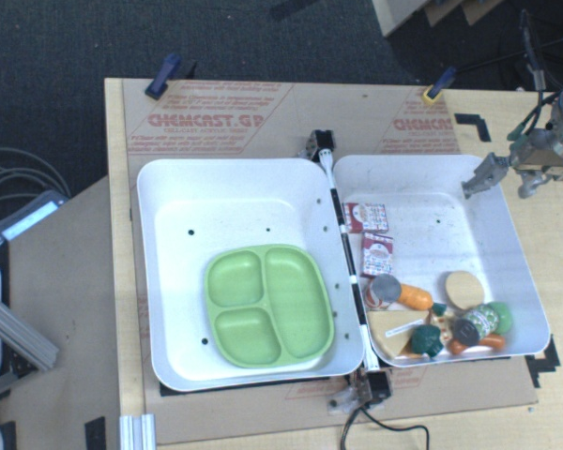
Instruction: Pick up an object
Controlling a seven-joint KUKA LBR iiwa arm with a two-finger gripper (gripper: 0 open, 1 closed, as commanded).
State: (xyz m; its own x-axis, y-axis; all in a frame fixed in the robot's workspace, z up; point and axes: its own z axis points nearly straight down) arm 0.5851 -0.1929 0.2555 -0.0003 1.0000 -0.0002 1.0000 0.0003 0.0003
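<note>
My pincer (507,178) is spread wide, nothing in it, hovering over the right bin's (432,187) far right corner. Objects sit clustered at that bin's near end: carrot (415,298), green bottle (483,322), round cookie (464,289). Green tray (267,305) is in the left bin (169,251).

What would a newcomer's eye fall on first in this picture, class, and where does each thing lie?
The green divided plate lies alone in the left bin, its colour bright against the white. A cluster of small toy foods crowds the near corner of the right bin. The gripper hangs open over that bin's far right edge, holding nothing.
</note>
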